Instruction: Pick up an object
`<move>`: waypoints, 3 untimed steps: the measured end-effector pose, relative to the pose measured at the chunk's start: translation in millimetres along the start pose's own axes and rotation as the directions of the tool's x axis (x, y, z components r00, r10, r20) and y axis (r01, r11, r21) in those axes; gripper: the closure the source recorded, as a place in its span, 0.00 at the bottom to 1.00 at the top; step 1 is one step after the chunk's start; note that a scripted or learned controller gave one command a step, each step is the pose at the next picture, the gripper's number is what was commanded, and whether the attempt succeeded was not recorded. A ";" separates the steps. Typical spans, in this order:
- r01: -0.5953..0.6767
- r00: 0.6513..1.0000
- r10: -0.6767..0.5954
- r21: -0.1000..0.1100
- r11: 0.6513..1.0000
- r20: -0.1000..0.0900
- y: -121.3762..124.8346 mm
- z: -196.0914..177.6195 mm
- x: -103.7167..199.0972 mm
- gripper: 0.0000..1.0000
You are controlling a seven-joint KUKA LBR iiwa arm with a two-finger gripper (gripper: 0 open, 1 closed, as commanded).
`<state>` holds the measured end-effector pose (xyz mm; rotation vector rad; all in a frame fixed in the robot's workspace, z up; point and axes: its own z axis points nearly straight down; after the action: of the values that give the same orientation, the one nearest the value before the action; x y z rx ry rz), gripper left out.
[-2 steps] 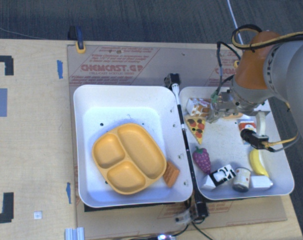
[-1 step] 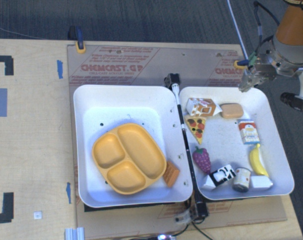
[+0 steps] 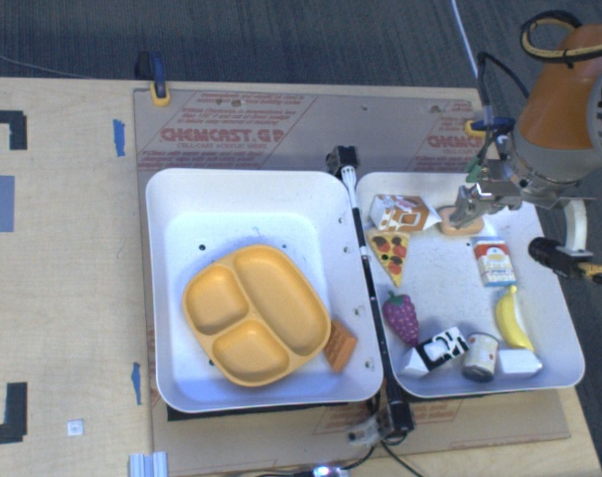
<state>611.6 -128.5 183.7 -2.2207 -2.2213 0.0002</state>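
Fingers' state unclear: gripper (image 3: 470,210) low over tan disc (image 3: 461,224), right bin (image 3: 564,361); risk: flat disc slips, waffle toy (image 3: 399,212) gets nudged

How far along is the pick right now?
Done: the arm has reached over the right bin, and the gripper sits low at its far end, by a tan round piece. In hand: nothing visibly lifted. Left: the grasp and lift. The pizza slice, grapes and banana lie on the bin floor; the yellow tray sits in the left bin.
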 end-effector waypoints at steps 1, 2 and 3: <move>0.002 1.000 -0.002 -0.003 1.000 0.000 15.1 -1.1 60.3 1.00; -0.002 1.000 0.002 0.001 1.000 0.000 -41.9 56.1 35.7 1.00; -0.001 1.000 0.001 -0.003 1.000 0.002 -24.5 -37.3 -34.0 1.00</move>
<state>587.1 -162.6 221.0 -2.2247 -2.2231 -0.0009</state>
